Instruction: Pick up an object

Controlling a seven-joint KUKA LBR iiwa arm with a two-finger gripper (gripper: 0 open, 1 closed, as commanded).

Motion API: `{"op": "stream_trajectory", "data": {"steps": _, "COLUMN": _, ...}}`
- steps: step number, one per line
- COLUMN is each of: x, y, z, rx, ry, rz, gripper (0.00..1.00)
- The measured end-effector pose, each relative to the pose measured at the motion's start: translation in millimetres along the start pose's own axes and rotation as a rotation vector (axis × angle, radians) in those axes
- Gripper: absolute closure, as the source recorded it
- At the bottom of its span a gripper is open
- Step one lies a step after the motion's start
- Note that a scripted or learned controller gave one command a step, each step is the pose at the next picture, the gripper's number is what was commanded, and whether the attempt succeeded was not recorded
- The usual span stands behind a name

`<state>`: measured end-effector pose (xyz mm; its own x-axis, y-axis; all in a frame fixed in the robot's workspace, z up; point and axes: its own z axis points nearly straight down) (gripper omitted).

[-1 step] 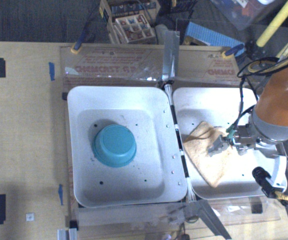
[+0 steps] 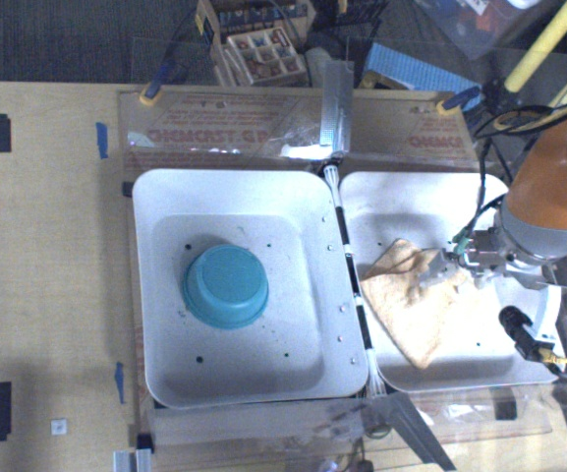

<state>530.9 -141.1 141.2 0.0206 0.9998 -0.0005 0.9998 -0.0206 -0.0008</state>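
Note:
A crumpled tan cloth lies in the right white bin, against its left side. My gripper is low at the cloth's upper right edge, touching or just above the bunched fabric there. A blue upside-down bowl sits in the middle of the left white bin, far from the gripper. The arm with its orange band reaches in from the right.
A metal divider runs between the two bins. Black cables hang by the wrist. Cardboard flaps and clutter stand behind the bins. A wooden bench top spreads to the left.

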Motion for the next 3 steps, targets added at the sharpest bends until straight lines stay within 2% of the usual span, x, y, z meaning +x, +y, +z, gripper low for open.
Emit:
{"op": "stream_trajectory", "data": {"steps": 1, "x": 1, "y": 55, "z": 52, "rx": -0.010, "ry": -0.001, "rz": -0.052, "gripper": 0.00}}
{"op": "stream_trajectory", "data": {"steps": 2, "x": 1, "y": 57, "z": 44, "rx": -0.013, "ry": 0.000, "rz": -0.049, "gripper": 1.00}}
{"op": "stream_trajectory", "data": {"steps": 3, "x": 47, "y": 73, "z": -117, "rx": 0.003, "ry": -0.001, "rz": -0.024, "gripper": 1.00}}
